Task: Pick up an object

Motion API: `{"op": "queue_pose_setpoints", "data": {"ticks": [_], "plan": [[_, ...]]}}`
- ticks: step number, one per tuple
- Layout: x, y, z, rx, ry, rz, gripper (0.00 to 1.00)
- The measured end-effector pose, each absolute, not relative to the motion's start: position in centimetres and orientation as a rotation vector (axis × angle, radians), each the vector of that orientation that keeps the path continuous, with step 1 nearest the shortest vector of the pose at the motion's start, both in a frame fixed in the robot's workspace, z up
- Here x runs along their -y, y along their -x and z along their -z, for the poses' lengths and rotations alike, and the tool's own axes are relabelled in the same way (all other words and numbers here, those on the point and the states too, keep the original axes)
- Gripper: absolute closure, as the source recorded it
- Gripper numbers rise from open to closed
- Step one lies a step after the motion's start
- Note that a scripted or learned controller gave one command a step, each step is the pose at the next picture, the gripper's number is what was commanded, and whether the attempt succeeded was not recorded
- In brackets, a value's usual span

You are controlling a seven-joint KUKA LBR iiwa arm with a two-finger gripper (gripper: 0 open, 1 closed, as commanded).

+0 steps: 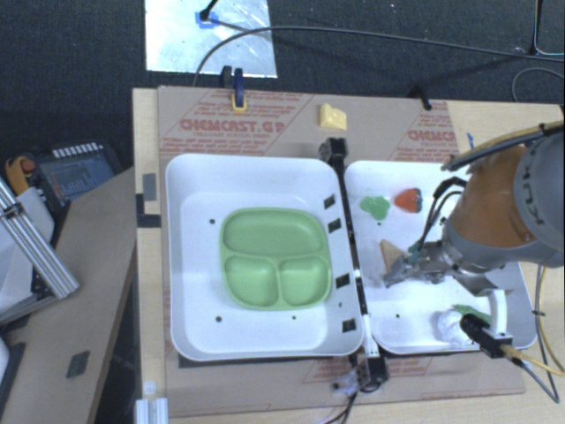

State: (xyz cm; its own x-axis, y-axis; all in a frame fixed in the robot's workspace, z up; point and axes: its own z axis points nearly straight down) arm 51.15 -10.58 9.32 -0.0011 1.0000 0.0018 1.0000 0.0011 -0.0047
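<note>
The likeliest target is the tan wedge [389, 253], a small cone-like piece lying on the floor of the right bin [397, 329], near the bin's middle and toward its left wall. Its long axis runs from a point at upper left to a broader end at lower right, and that broader end meets the dark tip of the end effector [399, 272]. So the wedge sits just up and left of the fingertips, touching or almost touching them; I cannot tell whether it is between the fingers or only beside them, nor whether the fingers are spread or pressed together, since they read as one dark blur.

Farther up the same bin lie a green piece [376, 207] and a red piece [407, 200], close beside each other and well apart from the end effector. At the bin's lower right a white and green object [452, 323] rests near the arm's [499, 215] cabling.

The left bin [190, 237] holds a green tray [270, 259] with three compartments. A yellow block [333, 117] sits on the table [291, 122] beyond the bins.

In my judgement any grasp here turns on closing across the wedge's narrow width, not along its length.
</note>
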Motion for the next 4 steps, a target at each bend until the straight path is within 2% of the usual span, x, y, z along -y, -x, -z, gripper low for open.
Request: {"op": "queue_pose_setpoints", "data": {"ticks": [1, 2, 3, 4], "plan": [[10.7, -51.3, -10.7, 2.224, 2.222, 0.002, 1.00], [10.5, -50.5, -16.5, 2.228, 2.222, 0.005, 1.00], [10.6, -50.7, -20.6, 2.230, 2.221, 0.006, 1.00], [5.0, -52.0, -20.0, 2.232, 2.211, 0.004, 1.00]]}}
